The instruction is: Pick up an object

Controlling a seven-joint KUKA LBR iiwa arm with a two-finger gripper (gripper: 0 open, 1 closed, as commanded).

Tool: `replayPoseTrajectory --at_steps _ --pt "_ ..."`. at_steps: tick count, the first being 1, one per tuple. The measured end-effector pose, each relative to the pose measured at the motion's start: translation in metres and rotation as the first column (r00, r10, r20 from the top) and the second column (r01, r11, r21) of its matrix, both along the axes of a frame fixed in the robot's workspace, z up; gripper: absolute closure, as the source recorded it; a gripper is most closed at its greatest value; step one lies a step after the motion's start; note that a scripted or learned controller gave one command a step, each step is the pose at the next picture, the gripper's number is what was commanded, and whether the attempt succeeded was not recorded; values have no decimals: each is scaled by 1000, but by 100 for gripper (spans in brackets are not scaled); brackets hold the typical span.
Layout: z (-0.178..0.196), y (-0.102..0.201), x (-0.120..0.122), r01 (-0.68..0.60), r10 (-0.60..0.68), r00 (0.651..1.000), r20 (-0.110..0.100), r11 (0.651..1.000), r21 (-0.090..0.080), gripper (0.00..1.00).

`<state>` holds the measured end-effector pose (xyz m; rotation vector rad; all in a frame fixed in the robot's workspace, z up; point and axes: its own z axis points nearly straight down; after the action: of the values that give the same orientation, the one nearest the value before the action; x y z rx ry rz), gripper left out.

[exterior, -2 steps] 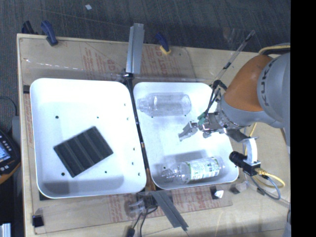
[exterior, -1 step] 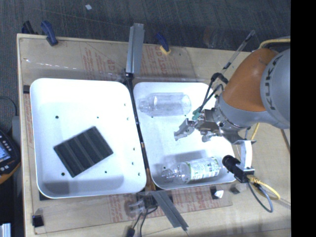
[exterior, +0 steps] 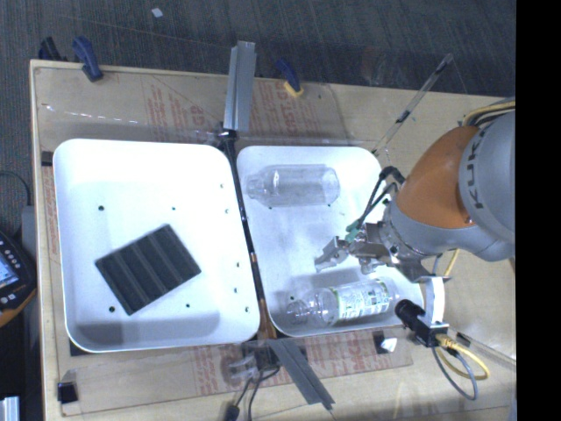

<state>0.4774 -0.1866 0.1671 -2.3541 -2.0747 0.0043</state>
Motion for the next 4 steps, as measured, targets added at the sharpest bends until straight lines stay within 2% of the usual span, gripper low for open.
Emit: replayPoseTrajectory --at_steps 1,2,3,4 --pt "-6 10 0 -206 206 979 2 979 2 0" --pt "4 19 35 -137 137 991 4 991 0 0" --pt "-6 36 -1 -174 174 985 0 985 1 0" --pt "19 -2 16 -55 55 998 1 998 0 0"
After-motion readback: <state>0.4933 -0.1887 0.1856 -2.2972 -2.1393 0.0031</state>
